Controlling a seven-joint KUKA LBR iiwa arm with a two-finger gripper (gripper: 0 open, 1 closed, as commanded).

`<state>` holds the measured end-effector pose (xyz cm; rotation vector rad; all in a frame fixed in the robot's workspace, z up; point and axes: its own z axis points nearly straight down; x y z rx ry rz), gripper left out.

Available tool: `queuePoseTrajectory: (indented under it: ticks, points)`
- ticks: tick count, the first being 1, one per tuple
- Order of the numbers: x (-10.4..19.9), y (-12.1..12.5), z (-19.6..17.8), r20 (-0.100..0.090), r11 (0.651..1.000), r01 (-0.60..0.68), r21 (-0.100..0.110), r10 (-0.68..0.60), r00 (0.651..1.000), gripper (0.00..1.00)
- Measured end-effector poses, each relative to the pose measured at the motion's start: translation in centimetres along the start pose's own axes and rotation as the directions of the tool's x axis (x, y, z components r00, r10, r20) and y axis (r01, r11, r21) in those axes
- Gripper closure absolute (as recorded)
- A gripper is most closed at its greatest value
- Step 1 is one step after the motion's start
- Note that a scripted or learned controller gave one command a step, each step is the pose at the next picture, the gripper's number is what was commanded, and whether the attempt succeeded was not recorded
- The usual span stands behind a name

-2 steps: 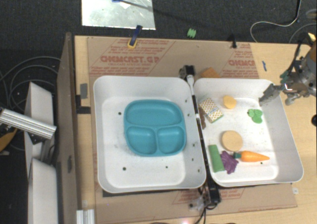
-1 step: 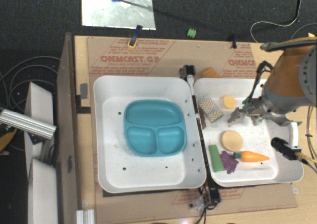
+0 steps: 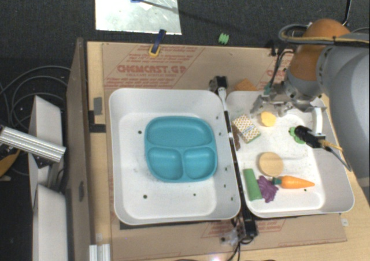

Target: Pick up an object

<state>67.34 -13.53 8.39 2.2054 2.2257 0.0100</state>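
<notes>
The right white bin (image 3: 338,193) holds several small objects. A yellow round piece (image 3: 268,119) lies near its back, and a patterned beige block (image 3: 247,129) sits to its left. A green piece (image 3: 299,133) is on the right, and a tan disc (image 3: 270,163) lies in the middle. Along the front are a green bar (image 3: 251,183), a purple grape bunch (image 3: 266,188) and an orange carrot (image 3: 295,182). My gripper (image 3: 270,104) hangs low at the back of this bin, just behind the yellow piece. I cannot tell whether it touches the piece.
The left white bin (image 3: 124,138) holds a blue divided tray (image 3: 180,148). A black divider strip (image 3: 228,133) runs between the bins. The grey arm (image 3: 341,81) covers the right bin's back right corner. A tan scrap (image 3: 245,85) lies on the cardboard behind the bins.
</notes>
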Motion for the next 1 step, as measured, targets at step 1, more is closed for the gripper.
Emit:
queuePoseTrajectory:
  ticks: [1]
  points:
    - [-0.23,-0.29,-1.25,0.001,1.000,-0.002,0.004,0.002,1.000,1.00]
